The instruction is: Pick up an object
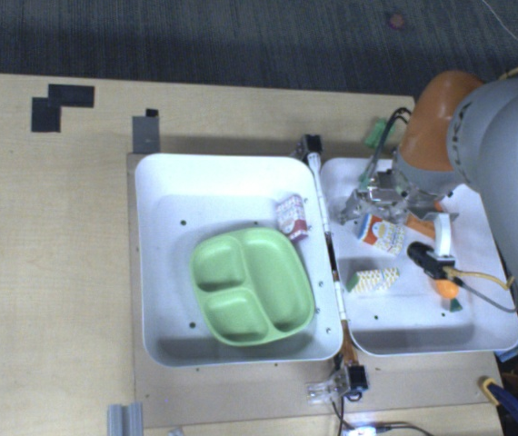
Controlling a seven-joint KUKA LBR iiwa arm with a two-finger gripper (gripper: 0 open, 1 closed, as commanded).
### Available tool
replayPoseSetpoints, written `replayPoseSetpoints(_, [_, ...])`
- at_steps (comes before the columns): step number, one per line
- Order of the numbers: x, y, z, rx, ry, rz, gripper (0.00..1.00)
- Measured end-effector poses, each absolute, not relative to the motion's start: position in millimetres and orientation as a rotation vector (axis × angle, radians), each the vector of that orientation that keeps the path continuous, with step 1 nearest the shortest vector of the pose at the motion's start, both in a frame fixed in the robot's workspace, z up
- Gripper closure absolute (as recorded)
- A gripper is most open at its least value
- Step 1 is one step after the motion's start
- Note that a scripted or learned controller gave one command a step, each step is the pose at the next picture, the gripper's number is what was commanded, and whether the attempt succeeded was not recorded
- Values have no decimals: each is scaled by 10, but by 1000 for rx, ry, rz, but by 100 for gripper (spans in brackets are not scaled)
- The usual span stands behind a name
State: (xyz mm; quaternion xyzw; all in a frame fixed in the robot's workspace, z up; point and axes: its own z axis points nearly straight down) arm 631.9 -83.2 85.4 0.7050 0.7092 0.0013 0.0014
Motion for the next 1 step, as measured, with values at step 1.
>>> replayPoseSetpoints(1, [6341,-824,979,2206,2226,12,100])
